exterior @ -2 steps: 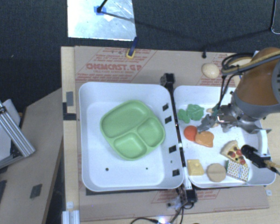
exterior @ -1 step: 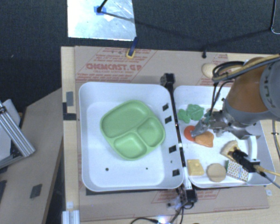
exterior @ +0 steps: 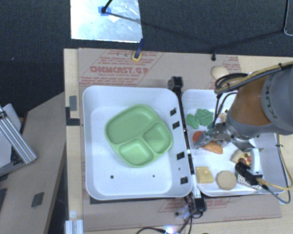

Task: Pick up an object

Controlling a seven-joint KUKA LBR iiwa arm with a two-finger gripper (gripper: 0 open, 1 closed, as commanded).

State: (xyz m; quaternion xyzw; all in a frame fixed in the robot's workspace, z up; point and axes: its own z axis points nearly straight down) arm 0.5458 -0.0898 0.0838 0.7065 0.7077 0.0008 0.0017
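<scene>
Orange food piece [exterior: 214,147] is seen in the right bin [exterior: 268,145], directly beneath the gripper [exterior: 207,136]. Whether it is grasped cannot be told. A red piece [exterior: 198,136] is placed just beside the gripper's left, and a green leafy item [exterior: 201,117] is found above it. A yellow square [exterior: 203,174] and a tan round [exterior: 226,180] are set near the bin's front. A green divided plate [exterior: 138,135] is held in the left bin [exterior: 100,179].

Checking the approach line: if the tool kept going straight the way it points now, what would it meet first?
Likely the orange piece lying under the tool in the right bin; depth is unclear from this slanted view.
</scene>
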